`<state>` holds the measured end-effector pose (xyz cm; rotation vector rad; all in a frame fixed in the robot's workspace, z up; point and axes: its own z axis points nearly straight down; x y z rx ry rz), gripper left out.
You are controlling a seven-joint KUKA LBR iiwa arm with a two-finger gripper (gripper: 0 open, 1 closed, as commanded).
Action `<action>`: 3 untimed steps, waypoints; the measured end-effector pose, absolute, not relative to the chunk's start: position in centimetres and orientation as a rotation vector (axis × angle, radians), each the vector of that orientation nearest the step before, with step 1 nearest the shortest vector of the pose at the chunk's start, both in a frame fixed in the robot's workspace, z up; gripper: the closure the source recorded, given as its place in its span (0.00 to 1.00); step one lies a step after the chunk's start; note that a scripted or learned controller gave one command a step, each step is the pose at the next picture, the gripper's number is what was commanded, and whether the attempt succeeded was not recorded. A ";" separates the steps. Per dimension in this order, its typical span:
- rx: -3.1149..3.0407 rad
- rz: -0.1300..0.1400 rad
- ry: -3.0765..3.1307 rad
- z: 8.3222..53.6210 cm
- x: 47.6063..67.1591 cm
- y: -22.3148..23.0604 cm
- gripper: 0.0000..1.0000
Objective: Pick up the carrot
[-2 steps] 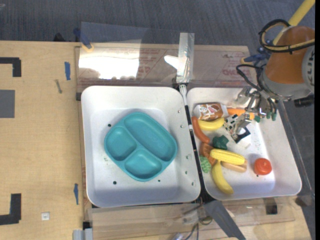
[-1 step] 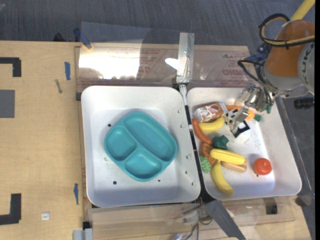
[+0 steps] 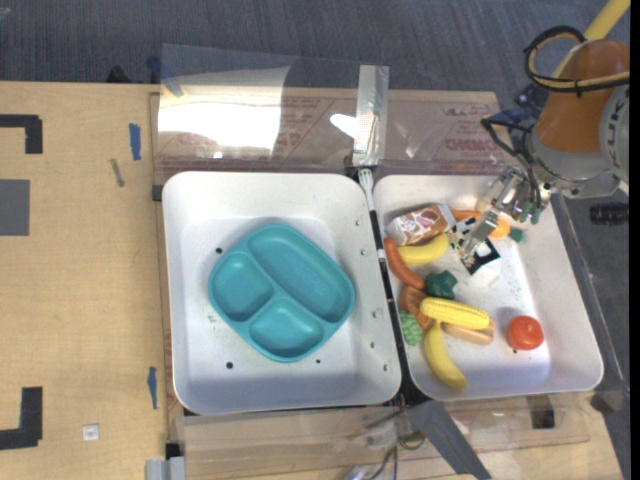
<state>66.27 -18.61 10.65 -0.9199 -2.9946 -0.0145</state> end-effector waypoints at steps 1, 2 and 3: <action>-1.026 -0.021 -2.957 10.6 66.3 -19.4 0.00; -1.446 -0.013 -2.790 10.7 66.4 -19.9 0.00; -1.535 0.003 -2.739 10.7 66.9 -19.4 0.00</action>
